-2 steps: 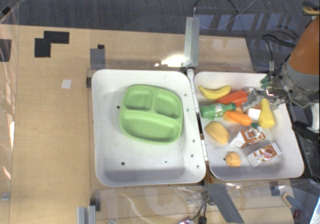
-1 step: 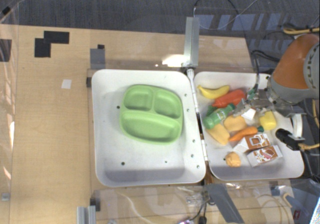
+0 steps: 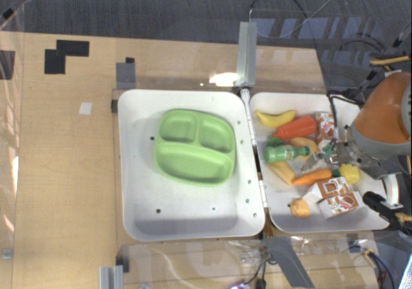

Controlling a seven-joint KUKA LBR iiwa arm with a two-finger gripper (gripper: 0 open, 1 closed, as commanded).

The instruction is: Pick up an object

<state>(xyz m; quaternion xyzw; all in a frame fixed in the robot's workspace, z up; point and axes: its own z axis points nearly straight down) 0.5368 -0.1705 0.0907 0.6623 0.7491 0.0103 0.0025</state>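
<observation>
left bin (image 3: 135,172): margins open | right bin (image 3: 360,220): crowded with toy food

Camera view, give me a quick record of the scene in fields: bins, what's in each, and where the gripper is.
left bin: holds a green tray with three compartments
right bin: holds a pile of toy food
toy food: banana, large carrot, small carrot, green bottle, carton
arm: enters from the right, over the right bin
gripper: low among the toy food, near the green bottle
grasp: cannot tell whether anything is held
</observation>
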